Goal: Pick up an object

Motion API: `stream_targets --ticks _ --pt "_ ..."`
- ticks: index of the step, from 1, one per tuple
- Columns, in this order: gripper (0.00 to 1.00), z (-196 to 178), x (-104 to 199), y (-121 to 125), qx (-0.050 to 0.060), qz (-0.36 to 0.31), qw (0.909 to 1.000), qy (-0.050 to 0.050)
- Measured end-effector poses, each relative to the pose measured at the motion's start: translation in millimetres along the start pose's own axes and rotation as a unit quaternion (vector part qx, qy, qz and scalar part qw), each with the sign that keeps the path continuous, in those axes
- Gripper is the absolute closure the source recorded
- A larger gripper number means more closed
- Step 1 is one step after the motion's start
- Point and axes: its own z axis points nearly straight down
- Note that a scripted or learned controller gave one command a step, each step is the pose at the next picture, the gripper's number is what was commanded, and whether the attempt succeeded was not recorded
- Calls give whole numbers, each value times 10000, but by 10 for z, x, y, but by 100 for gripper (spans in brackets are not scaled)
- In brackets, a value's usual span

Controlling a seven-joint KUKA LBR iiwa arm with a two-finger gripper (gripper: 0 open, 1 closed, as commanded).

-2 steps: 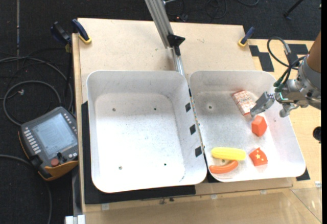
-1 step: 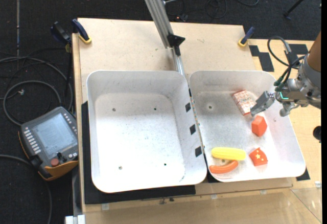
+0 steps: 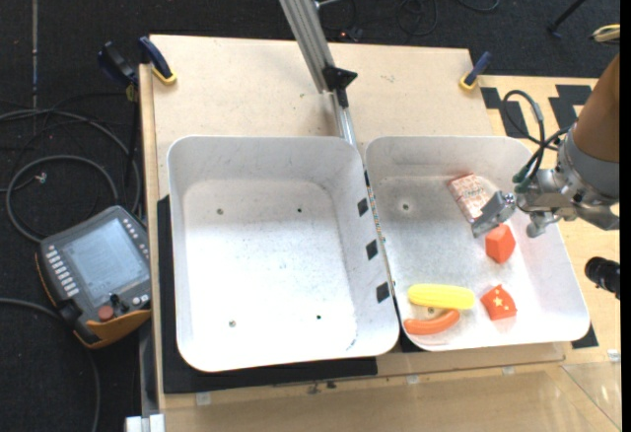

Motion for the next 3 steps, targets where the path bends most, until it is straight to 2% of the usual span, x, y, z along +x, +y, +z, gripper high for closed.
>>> stream_targets --ticks 1,2,3 --pt "0 627 -18 -60 13 4 10000 7" --pt "0 1200 -50 20 6 -1 10000 5" --pt "100 1065 -51 36 -28 -6 10000 -4"
